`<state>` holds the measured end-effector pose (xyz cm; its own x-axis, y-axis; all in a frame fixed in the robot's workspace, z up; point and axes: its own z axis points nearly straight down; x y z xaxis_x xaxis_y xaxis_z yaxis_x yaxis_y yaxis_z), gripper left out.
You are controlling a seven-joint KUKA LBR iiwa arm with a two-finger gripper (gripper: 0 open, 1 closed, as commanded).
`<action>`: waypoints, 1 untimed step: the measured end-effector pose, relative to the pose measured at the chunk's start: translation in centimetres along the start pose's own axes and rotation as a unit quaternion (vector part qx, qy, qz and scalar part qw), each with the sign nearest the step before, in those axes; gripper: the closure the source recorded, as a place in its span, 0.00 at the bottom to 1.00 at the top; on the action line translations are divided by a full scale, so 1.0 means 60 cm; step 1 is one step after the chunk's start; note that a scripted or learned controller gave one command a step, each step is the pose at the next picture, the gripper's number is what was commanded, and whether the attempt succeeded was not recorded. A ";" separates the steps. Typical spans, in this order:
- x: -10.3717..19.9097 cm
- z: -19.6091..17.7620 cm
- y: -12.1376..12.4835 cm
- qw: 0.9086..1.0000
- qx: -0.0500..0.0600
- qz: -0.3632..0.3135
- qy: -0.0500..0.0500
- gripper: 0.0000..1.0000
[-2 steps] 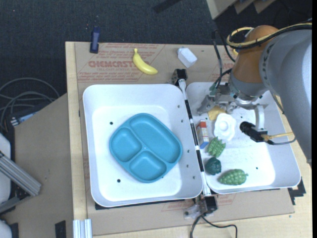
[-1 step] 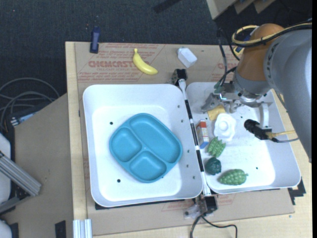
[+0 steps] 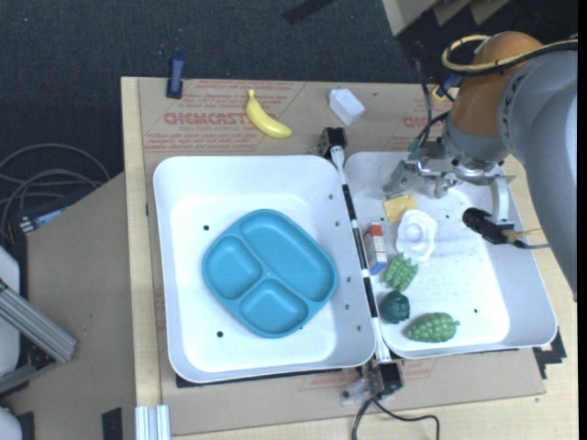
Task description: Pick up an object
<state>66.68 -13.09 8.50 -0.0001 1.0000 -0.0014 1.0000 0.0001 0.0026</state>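
The right bin [image 3: 514, 287] holds several small items along its left side: a yellow wedge [image 3: 397, 207], a white cup-like piece [image 3: 415, 234], a red and white tube [image 3: 376, 243], a light green leafy toy [image 3: 400, 270], a dark green ball [image 3: 395, 306] and a bunch of green grapes [image 3: 431, 326]. My gripper [image 3: 417, 176] hangs low over the far left corner of this bin, just beyond the yellow wedge. Nothing shows between it and the items below.
A blue divided plate [image 3: 268, 270] lies in the left bin [image 3: 183, 200]. On the bench behind the bins lie a yellow banana [image 3: 267, 118], a white block [image 3: 347, 105] and a small blue item [image 3: 175, 73]. The arm's grey body [image 3: 541, 108] looms over the right bin's far right.
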 end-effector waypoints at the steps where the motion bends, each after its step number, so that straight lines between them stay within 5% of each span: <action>1: 0.048 0.000 -0.028 1.000 0.002 0.000 0.001 0.00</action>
<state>65.02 -10.22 8.48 -0.0008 1.0000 0.0012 1.0000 0.0008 -0.0014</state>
